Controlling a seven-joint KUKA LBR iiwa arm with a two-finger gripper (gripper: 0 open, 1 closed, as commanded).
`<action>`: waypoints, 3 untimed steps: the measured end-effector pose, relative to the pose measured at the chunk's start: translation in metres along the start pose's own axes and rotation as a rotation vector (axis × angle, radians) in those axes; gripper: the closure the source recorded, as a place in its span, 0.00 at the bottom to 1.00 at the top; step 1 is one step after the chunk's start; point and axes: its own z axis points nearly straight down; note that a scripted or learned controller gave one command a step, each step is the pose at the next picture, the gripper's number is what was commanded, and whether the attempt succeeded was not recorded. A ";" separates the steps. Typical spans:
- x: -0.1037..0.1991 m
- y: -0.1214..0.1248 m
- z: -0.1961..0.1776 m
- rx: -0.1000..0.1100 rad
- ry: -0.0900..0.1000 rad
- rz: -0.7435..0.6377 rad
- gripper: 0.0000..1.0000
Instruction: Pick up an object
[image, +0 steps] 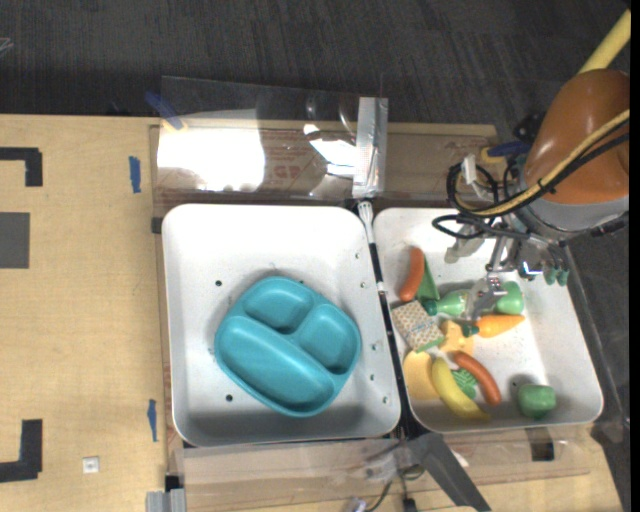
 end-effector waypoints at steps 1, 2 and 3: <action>-0.034 -0.002 0.109 0.000 -0.007 0.043 0.00; 0.044 -0.053 0.112 0.006 -0.020 0.002 0.00; 0.085 -0.070 0.110 0.009 -0.038 -0.070 0.00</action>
